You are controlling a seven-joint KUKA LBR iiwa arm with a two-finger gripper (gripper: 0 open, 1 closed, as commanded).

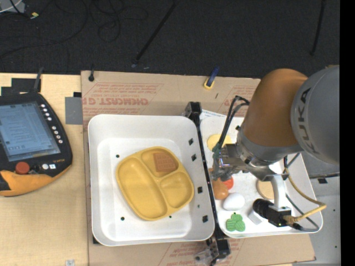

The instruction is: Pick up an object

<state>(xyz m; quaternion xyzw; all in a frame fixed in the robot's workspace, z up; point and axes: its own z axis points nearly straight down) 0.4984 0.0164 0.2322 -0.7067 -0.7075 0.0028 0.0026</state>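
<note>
The arm reaches down into the right bin (310, 229), and my gripper (222, 173) sits low over the bin's left side. Right below it lies an orange round object (221, 191) with a small red piece (228, 182) beside it. A white egg-shaped object (233, 202) and a green leafy toy (236, 223) lie nearer the front. A yellow object (213, 142) peeks out behind the gripper. The arm hides much of this bin.
The left bin (105, 143) holds a yellow divided plate (152, 183) with a brown waffle-like piece (164, 162) in its far compartment. A tan round thing (266, 190) lies under the wrist. A teach pendant (30, 143) rests at the far left.
</note>
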